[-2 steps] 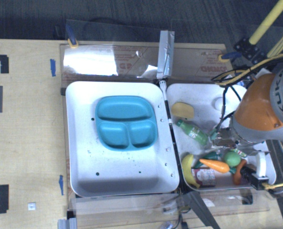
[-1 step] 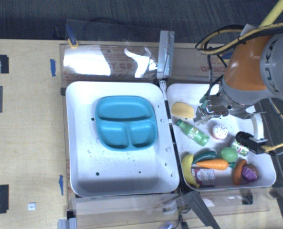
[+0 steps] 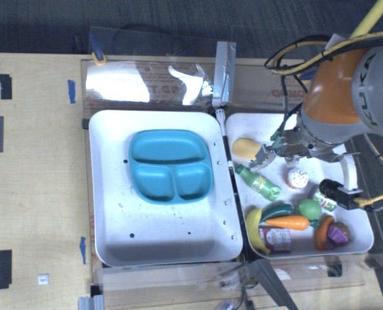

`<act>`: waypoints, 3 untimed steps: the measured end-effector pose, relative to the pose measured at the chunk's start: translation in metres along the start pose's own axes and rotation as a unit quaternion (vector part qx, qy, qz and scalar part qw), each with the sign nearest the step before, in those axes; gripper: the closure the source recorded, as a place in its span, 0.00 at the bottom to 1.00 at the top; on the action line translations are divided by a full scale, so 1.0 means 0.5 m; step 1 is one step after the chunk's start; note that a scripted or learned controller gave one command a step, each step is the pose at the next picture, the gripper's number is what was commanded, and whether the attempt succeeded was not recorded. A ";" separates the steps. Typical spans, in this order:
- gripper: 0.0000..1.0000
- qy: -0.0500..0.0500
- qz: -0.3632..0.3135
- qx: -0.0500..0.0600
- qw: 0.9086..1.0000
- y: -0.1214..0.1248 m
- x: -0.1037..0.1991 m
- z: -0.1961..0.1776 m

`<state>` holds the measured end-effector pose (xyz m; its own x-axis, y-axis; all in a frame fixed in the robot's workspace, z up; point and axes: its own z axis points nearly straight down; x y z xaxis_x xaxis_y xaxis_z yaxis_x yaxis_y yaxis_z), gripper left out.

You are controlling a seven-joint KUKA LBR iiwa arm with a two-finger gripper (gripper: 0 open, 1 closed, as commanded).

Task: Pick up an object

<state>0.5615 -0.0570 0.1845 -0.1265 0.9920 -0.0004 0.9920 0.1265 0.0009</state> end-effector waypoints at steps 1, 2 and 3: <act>0.00 -0.001 -0.003 -0.003 1.000 -0.031 -0.079 0.194; 1.00 -0.001 -0.002 -0.005 1.000 -0.028 -0.080 0.172; 1.00 -0.001 -0.025 -0.003 1.000 -0.044 -0.073 -0.070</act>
